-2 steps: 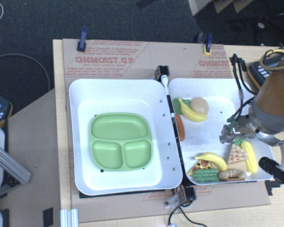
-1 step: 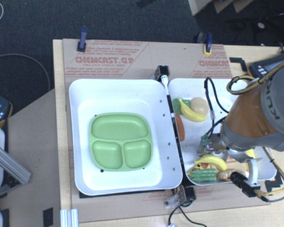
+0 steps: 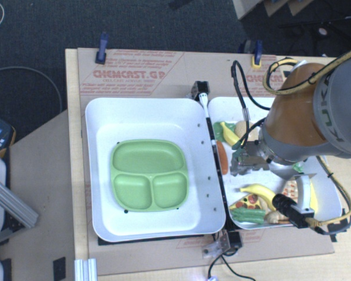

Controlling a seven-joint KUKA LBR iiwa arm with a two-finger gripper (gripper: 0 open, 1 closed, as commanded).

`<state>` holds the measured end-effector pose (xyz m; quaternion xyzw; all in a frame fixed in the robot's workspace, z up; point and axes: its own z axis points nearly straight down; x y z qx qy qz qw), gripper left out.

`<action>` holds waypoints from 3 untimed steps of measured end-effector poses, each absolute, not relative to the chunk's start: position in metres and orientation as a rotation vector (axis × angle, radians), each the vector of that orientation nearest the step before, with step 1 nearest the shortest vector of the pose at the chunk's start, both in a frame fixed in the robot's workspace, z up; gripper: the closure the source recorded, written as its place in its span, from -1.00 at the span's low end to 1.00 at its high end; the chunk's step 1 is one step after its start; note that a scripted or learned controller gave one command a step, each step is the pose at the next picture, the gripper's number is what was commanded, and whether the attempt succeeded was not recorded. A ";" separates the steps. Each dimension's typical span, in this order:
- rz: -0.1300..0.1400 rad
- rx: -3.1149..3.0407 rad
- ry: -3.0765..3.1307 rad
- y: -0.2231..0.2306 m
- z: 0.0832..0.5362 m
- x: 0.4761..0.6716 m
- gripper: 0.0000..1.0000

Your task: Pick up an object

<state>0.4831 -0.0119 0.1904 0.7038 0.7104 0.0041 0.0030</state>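
The right bin (image 3: 219, 107) holds several toy foods. A yellow banana (image 3: 257, 191) lies near its front, with a pizza slice (image 3: 247, 202) and a green vegetable (image 3: 248, 216) just in front of it. An orange-red sausage-like piece (image 3: 222, 156) lies along the bin's left wall, and a yellow and green piece (image 3: 228, 132) sits behind it. My gripper (image 3: 243, 159) hangs low over the bin's middle, just right of the orange-red piece and behind the banana. The wrist hides what is beneath it.
The left bin (image 3: 99, 157) holds a green divided plate (image 3: 150, 174). The arm's orange band (image 3: 295, 113) and grey body cover much of the right bin. Black cables (image 3: 240, 89) loop over the bin's back edge. A black bracket (image 3: 292, 209) sits at the front right.
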 end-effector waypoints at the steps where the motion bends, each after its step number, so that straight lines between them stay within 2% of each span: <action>1: 0.024 2.206 2.220 0.018 0.389 0.481 1.00; 2: -0.014 2.232 2.222 -0.007 0.266 0.478 1.00; 3: -0.003 2.221 2.226 0.023 0.263 0.479 1.00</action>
